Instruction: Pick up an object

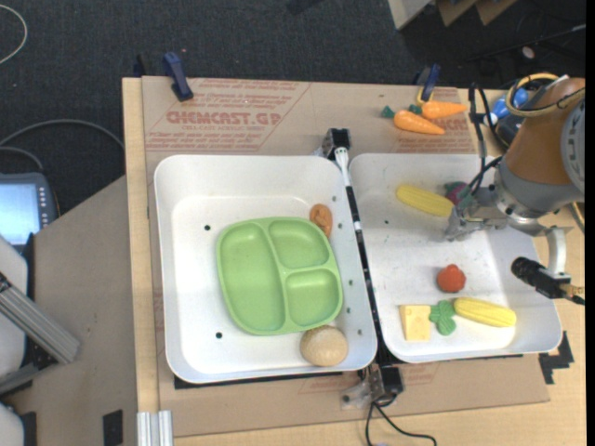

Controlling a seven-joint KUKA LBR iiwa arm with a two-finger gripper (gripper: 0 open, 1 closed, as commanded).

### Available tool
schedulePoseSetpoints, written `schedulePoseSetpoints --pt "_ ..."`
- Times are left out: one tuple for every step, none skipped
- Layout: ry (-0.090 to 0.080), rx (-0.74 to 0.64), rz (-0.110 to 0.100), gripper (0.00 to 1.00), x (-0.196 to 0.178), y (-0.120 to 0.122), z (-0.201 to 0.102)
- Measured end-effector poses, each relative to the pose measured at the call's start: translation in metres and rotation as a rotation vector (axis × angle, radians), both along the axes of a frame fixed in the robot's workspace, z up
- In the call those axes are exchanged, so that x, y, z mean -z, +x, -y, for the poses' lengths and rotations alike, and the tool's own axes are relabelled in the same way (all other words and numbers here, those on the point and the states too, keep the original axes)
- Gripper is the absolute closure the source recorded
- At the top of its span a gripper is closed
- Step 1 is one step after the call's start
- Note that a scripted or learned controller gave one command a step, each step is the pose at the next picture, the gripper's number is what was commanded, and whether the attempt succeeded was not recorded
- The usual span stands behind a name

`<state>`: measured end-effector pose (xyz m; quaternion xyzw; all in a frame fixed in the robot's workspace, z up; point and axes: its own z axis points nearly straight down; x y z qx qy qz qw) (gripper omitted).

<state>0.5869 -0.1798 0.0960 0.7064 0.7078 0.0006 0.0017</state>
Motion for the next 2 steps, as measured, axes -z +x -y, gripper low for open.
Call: schedulePoseSetpoints --pt "0.0 0.0 -0.001 0.0 0.001 0.0 0.0" --pt "0.013 0.001 -0.003 0.0 0.011 -0.041 0.041"
